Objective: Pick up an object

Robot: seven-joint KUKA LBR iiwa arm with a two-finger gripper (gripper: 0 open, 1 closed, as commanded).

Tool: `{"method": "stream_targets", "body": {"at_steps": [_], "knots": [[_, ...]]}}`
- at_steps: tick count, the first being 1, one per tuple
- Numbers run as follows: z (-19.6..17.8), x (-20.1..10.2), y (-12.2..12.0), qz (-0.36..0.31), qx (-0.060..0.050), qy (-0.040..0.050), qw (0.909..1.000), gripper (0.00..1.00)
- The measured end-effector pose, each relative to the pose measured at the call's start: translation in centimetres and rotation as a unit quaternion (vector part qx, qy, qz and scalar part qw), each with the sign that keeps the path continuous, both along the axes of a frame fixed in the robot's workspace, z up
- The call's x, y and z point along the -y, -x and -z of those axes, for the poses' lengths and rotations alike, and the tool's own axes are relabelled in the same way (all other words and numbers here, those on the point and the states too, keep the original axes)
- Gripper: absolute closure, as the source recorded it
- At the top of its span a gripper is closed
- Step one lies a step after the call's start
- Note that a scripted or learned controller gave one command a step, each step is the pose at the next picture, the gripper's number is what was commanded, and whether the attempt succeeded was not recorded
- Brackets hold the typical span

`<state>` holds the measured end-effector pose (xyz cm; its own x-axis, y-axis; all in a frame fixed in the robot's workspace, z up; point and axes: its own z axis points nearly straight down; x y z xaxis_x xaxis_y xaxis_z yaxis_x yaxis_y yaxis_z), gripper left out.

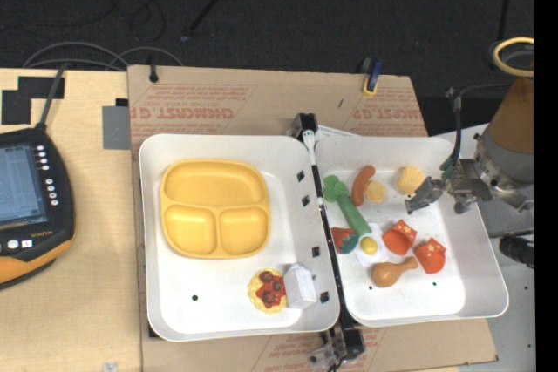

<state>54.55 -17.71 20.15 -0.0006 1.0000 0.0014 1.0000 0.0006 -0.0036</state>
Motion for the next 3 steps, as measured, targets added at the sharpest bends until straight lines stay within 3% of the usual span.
{"method": "stream_targets", "body": {"at_steps": [1,2,3], "knots": [[9.8,-0.6,4.2,0.0,0.0,0.0016,1.0,0.0],[10.7,-5.7,4.7,0.002,0.014,0.0091,0.9999,0.0],[0.9,-15.1,7.0,-0.004,0.003,-0.0012,1.0,0.0]]}}
